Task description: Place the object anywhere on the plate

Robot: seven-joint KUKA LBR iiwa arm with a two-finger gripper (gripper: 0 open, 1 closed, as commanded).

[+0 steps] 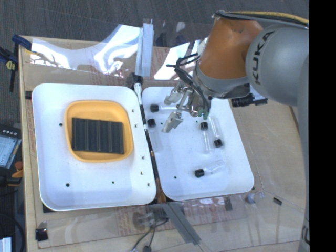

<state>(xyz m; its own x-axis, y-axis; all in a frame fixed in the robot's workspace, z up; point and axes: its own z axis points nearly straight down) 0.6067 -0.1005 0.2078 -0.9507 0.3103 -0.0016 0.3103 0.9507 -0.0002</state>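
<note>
Inside the left white bin (pixel 47 177) sits a rounded-square yellow plate (pixel 97 130).

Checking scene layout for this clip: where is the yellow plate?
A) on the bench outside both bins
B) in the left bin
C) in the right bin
B: the yellow plate lies in the left bin, while the gripper is over the right bin.
</note>
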